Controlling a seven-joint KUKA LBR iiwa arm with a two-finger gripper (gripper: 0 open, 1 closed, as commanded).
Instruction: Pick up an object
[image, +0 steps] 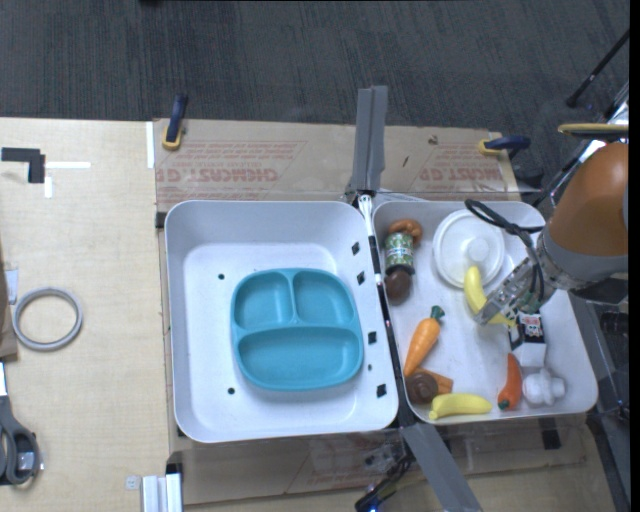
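The right bin holds several toy foods. A yellow banana lies upright by a round white bowl. My gripper hangs low over the bin, just right of that banana and touching or nearly touching its lower end. An orange carrot lies left of the gripper. A second banana rests at the bin's front edge. A small orange-red carrot and a white lump lie below the gripper. A green-labelled bottle stands by the left wall.
The left bin carries a blue divided plate. A brown piece sits beside the front banana. A black-and-white tag hangs under the wrist. A grey tape ring and scissors lie on the bench at left.
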